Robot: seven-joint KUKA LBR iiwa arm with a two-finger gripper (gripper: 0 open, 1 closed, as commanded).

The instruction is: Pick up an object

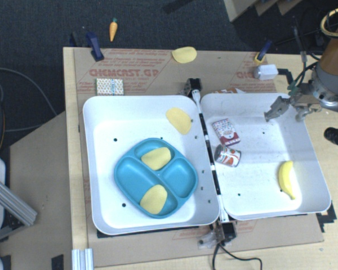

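Two white bins sit on the desk; we see the tool [288, 107] spread and holding nothing above the right bin's [310, 204] far corner, well apart from the banana [287, 179] lying near its front, so picking remains undone.

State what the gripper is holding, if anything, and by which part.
Nothing is held. The gripper hangs open over the right bin's far right corner with bare bin floor between its fingers; the banana lies apart, nearer the camera.
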